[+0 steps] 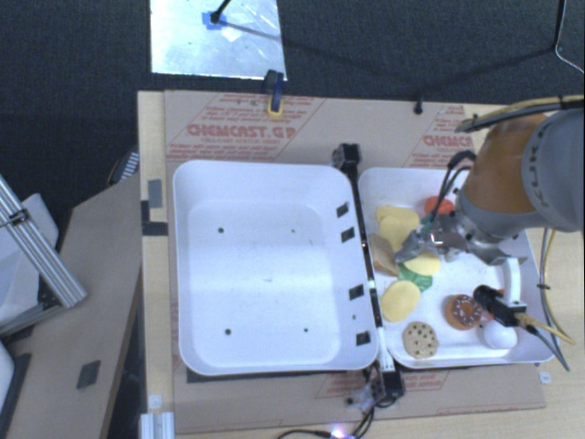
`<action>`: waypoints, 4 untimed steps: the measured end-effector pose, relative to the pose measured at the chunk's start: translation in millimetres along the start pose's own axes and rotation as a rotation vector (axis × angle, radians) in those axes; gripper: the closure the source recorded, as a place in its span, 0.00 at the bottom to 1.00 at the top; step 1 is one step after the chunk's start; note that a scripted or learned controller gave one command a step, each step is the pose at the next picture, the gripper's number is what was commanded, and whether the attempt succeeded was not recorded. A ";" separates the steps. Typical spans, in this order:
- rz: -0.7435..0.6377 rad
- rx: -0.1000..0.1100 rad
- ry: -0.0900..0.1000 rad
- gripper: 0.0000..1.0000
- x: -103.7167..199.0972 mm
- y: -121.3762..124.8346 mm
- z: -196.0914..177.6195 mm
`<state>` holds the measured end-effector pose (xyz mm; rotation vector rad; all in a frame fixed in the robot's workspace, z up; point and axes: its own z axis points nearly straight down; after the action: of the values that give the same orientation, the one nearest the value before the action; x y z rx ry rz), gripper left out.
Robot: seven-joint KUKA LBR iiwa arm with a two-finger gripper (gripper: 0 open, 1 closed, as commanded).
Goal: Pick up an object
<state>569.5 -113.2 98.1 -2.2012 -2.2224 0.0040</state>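
Nearest, a cookie (420, 338) lies in the right bin (525, 355), while the arm leans in from the right, its claw (422, 245) low over yellow pieces (397, 226), grip unclear.

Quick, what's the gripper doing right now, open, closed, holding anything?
Gripper: low over the toy food in the right bin; open or closed cannot be told, and nothing is visibly held.

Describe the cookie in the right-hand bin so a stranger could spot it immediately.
Look at the right-hand shallow white bin, then along its near edge at the bottom of the view. There lies a round tan cookie with dark chips, just below a plain yellow disc and left of a frosted brown donut; it alone is speckled.
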 end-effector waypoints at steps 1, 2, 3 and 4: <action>0.009 -0.014 -0.009 0.00 -31.8 25.3 13.5; 0.007 -0.017 -0.008 1.00 -30.5 25.8 1.6; 0.009 -0.018 -0.009 1.00 20.1 -49.5 12.3; 0.004 -0.021 -0.007 1.00 46.0 -82.4 -90.7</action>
<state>487.7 -68.7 190.1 -2.2191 -2.2325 -0.0106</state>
